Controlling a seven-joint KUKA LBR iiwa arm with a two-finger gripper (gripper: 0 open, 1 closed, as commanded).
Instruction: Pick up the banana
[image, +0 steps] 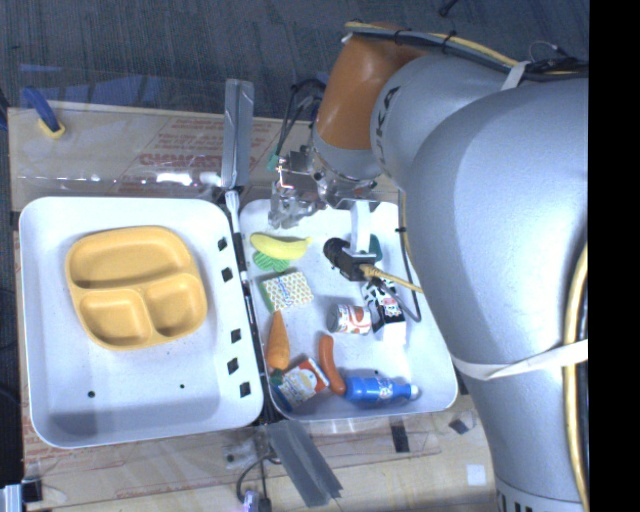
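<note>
The yellow banana (279, 244) lies on its side near the far left corner of the right bin (436, 352), partly over a green object (264, 262). My gripper (289, 210) hangs just beyond the banana's far side, very close above it. Nothing hangs under the gripper, and the banana rests on the bin floor. The big grey arm with its orange band covers the right bin's far right part.
The right bin also holds a checkered packet (288, 290), a carrot (277, 343), a sausage (331, 363), a small can (352, 320), a blue bottle (380, 389), a small carton (300, 385) and a black-and-white item (385, 305). A yellow divided tray (135, 285) sits in the left bin (60, 415).
</note>
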